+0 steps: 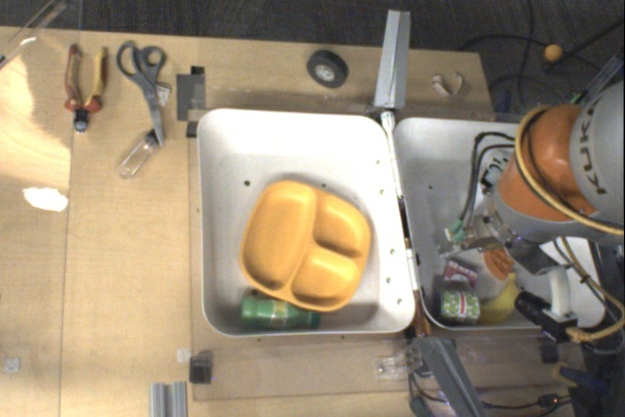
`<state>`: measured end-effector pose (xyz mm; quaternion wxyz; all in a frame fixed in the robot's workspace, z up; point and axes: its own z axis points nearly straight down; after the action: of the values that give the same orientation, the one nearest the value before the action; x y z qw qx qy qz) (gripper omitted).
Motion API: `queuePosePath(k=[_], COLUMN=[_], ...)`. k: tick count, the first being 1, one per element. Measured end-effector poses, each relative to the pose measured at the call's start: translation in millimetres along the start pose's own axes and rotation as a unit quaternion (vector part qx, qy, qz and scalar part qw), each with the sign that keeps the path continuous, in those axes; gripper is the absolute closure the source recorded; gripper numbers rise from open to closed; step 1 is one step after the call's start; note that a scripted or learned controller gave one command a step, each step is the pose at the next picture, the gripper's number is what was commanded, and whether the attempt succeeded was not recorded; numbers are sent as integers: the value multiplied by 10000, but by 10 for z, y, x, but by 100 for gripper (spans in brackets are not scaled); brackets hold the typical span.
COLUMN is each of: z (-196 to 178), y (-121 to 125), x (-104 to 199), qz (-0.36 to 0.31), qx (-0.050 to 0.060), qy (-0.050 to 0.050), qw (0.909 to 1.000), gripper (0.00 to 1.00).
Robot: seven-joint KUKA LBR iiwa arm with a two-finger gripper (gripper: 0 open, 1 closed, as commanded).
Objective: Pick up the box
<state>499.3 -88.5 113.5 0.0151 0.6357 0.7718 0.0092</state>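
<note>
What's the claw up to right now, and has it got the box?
Claw low in right bin. Box lies beneath it, not seen held. Banana beside box.

Single fixed camera above the bench (117, 239), looking down at a slant on both white bins (220, 210), arm (571, 161) entering from frame right.

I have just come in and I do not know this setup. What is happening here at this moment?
A grey and orange robot arm reaches into the right bin, its pincer low over a small cluster of items, among them a green-labelled box and something yellow. The left bin holds a yellow divided plate resting over a green bottle.
</note>
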Motion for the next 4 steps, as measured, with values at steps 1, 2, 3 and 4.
queuePosePath(k=[1,2,3,4], z=[1,-224,235,112], y=[-1,-111,-67,-19], x=[-1,-77,-27,-39], qz=[4,-535,-53,-74], qx=[2,130,106,43], qy=[1,59,37,3], qw=[10000,9985,9999,10000], gripper=[0,0,0,100])
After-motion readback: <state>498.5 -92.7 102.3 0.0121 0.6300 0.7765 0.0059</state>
